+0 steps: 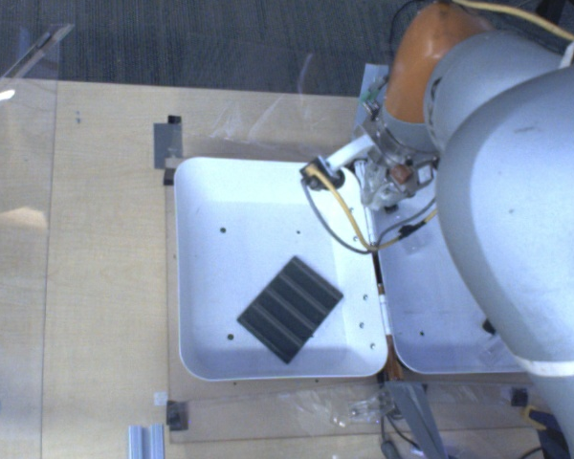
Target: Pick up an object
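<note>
Big grey arm [517, 208] sweeps in from the right, its orange band [430, 41] up top. The wrist angles down and left, and the gripper [383, 185] hangs low at its end, yellow cable [340, 223] looping beneath.

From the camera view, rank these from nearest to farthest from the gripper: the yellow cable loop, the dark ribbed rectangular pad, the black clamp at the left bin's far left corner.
1. The yellow cable loop, hanging just left of the gripper over the divide between the bins.
2. The dark ribbed rectangular pad, lying in the left white bin, toward its near side.
3. The black clamp, on the bench beyond that bin's far left corner.
</note>
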Robot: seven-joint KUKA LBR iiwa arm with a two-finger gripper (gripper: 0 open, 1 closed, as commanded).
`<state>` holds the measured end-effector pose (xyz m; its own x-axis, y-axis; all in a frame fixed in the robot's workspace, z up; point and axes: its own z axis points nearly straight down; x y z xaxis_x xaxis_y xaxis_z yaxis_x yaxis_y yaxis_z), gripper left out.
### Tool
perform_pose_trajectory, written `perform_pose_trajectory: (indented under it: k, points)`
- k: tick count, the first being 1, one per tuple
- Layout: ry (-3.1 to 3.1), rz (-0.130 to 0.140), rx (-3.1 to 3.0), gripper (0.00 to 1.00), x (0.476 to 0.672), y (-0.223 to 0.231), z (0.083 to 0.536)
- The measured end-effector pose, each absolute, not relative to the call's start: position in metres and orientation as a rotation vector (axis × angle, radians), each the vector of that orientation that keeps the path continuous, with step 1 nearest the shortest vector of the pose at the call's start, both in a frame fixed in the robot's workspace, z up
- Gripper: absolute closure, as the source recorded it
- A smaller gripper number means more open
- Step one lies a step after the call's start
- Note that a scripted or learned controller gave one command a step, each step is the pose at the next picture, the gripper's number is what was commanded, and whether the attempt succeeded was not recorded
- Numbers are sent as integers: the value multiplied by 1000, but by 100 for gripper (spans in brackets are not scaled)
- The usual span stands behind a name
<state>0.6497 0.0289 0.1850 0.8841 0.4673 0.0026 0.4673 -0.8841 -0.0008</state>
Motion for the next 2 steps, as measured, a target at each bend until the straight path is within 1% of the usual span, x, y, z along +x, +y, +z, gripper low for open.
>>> perform_pose_trajectory:
  k: [1,2]
  points:
    - [-757,-4,-3048,0,650,29,185]
    - [-596,-12,-3084,0,650,9,299]
